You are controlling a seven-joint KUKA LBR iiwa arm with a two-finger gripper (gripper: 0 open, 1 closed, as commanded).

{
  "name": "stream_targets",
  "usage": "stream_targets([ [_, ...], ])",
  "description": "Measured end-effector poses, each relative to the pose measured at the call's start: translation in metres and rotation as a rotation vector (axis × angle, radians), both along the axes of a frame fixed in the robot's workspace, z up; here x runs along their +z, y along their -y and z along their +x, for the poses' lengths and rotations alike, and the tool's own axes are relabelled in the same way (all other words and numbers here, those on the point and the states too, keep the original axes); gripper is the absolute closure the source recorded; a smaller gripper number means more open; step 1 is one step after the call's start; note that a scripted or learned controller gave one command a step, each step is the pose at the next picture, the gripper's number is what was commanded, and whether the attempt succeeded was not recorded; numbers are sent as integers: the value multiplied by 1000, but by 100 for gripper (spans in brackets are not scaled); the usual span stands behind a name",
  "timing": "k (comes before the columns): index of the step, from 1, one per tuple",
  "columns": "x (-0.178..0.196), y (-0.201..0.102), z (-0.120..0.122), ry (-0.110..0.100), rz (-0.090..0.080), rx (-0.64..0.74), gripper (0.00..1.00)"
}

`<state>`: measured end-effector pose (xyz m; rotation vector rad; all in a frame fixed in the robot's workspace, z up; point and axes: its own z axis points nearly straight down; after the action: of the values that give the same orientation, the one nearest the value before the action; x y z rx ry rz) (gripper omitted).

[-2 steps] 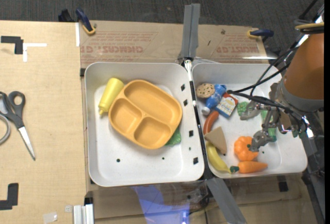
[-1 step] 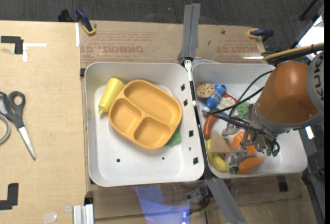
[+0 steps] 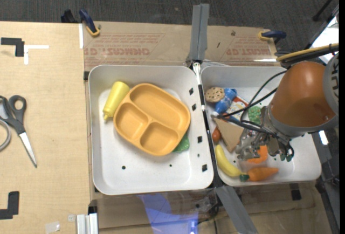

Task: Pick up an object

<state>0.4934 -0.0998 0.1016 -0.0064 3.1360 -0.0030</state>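
Gripper (image 3: 252, 148) low in right bin (image 3: 302, 173) beside banana (image 3: 226, 162) and carrot (image 3: 262, 173) (grasp state indiscernible).

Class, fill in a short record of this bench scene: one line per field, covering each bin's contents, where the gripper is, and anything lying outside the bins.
left bin: orange divided tray, yellow bottle touching its left edge, green item partly under it
right bin: banana, carrot, cookie, blue item, other small toys
gripper: low over the right bin, near the carrot
outside bins: scissors on the bench at left
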Motion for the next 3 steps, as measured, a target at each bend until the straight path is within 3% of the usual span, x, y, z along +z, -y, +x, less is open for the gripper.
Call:
stream_targets([
  [1, 0, 0, 0, 0, 0, 0, 0],
  [2, 9, 0, 2, 3, -1, 2, 100],
  [3, 9, 0, 1, 3, 0, 2, 0],
])
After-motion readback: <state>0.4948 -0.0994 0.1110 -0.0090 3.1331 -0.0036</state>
